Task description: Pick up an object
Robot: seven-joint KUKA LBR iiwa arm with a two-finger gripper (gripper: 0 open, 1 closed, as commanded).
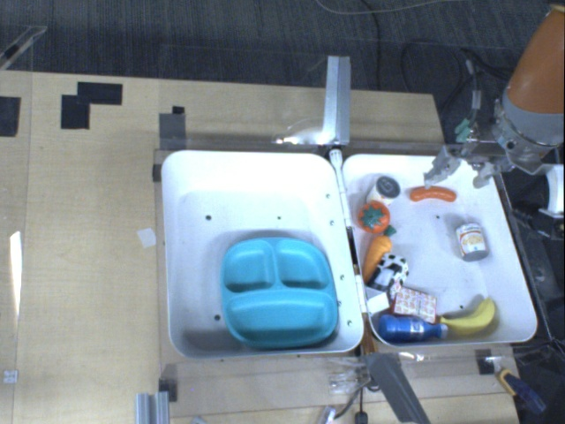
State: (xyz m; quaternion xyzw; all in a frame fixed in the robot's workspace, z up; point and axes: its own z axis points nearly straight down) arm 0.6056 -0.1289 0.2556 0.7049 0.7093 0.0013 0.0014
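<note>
Wooden bench (79,237) carries your two shallow white bins. Your grey two-finger gripper (459,164) hangs with fingers spread, pinching nothing, just above the orange-red plastic sausage (433,195) in the right bin (512,263). Left of that sausage: blue three-compartment plastic tray (278,291).

bench (79,263) | on it: left bin (190,184), right bin (516,276), touching
</note>
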